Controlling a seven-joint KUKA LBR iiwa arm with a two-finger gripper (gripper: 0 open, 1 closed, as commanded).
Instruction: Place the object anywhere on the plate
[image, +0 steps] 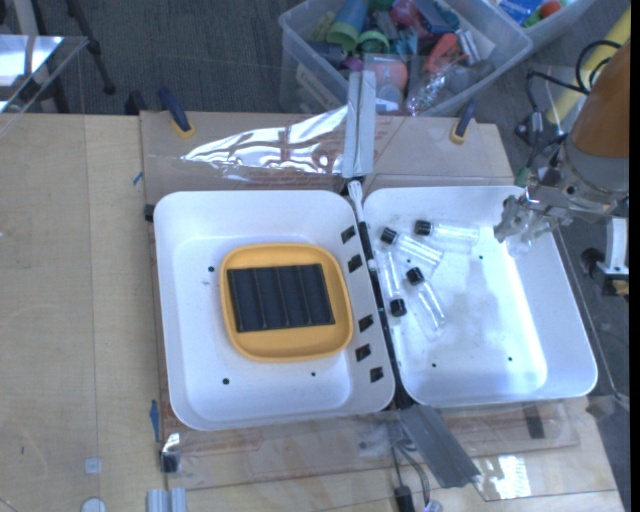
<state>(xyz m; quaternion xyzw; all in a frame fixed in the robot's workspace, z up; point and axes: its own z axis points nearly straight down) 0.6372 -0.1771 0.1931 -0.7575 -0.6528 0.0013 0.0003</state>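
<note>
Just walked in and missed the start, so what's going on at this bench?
A grey robot arm reaches in from the right, its hand over the upper right corner of the right bin. Several clear vials with black caps lie near that bin's upper left. The left bin holds a yellow plate with a dark ribbed centre and nothing on it. No vial is visibly between the fingers, so the placing is not yet done.

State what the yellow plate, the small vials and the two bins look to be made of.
Yellow plate: likely matte plastic, even colour without glare; its dark ribbed insert may be rubber or plastic. Vials: clear glass or plastic, see-through bodies with black caps. Bins: glossy white moulded plastic, judging by soft highlights and rounded corners.
</note>
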